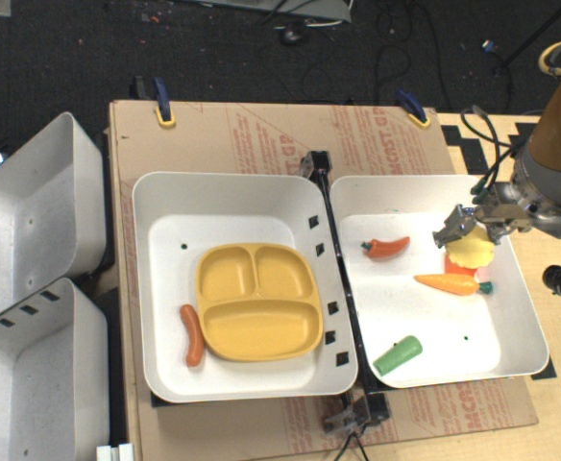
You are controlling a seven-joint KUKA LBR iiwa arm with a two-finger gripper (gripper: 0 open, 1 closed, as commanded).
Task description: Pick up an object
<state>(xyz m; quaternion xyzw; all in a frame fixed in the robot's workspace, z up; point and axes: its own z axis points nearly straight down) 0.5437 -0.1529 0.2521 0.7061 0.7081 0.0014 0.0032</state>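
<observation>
In the right bin (511, 353) lie a red chili pepper (387, 248), an orange carrot (448, 283) with a green tip, a green cucumber-like piece (398, 354) and a yellow lemon-like toy (472, 253) over something red-orange. My gripper (473, 225) hangs at the bin's upper right, directly above the yellow toy and very near it. The arm's wrist hides part of that corner. I see nothing clearly between the fingers.
The left bin (156, 257) holds a yellow divided tray (258, 302) and a brown sausage (193, 335) beside it. Two spare white bins (31, 219) stand at the far left. Cables trail at the upper right.
</observation>
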